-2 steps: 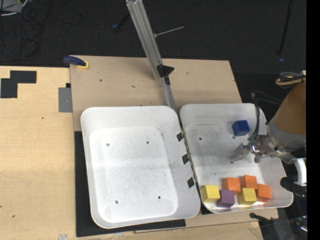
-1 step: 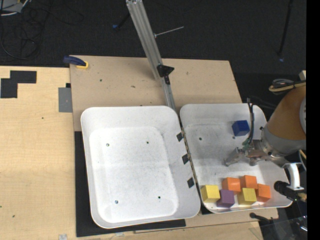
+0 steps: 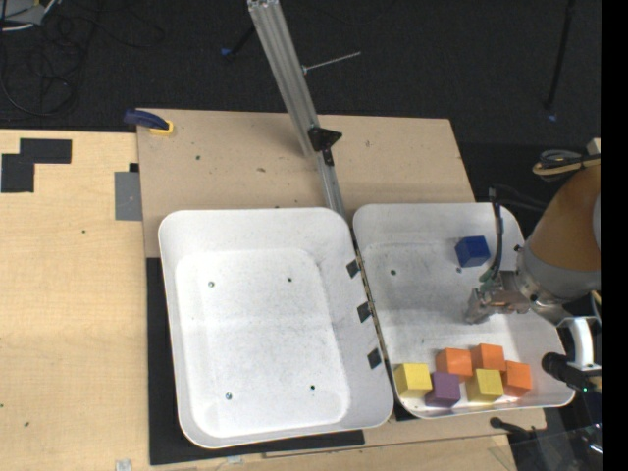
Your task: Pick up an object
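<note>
Where bins meet: seven blocks

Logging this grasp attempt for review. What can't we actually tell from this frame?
- Pincer in the camera view: too small and blurred to read its opening or any contact with the right bin.
- Arm: cut off by the right edge of the frame.
- Block cluster: blocks overlap, so hidden faces and the exact count are unclear.
- Blue block: its far side is hidden.

Pale wooden bench top; dark floor behind, strewn cables; slanted aluminium rail
</note>
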Available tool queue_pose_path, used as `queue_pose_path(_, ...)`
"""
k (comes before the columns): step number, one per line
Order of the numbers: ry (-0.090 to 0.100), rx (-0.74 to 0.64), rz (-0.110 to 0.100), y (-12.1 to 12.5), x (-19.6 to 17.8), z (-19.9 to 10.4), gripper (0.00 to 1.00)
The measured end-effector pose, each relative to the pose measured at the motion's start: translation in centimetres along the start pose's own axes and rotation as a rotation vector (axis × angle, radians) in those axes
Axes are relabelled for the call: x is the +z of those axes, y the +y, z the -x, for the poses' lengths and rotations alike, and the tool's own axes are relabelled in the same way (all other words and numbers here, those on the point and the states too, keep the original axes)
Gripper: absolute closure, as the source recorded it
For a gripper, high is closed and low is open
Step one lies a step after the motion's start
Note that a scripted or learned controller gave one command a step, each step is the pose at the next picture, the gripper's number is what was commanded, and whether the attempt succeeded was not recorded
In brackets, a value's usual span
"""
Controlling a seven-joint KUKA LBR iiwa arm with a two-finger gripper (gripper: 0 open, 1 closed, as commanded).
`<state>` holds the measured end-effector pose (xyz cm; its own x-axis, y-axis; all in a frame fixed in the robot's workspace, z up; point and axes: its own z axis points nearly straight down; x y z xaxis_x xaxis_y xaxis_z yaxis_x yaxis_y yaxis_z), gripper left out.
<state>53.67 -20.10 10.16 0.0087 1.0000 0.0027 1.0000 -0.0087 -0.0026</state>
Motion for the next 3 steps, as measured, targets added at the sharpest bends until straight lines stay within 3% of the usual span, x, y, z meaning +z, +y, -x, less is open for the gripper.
queue_pose_path(2,-0.004,-0.009,0.005,-0.2,-11.9,0.6,1.00)
queue_pose_path(3,-0.002,-0.011,0.002,-0.2,-12.4,0.6,1.00)
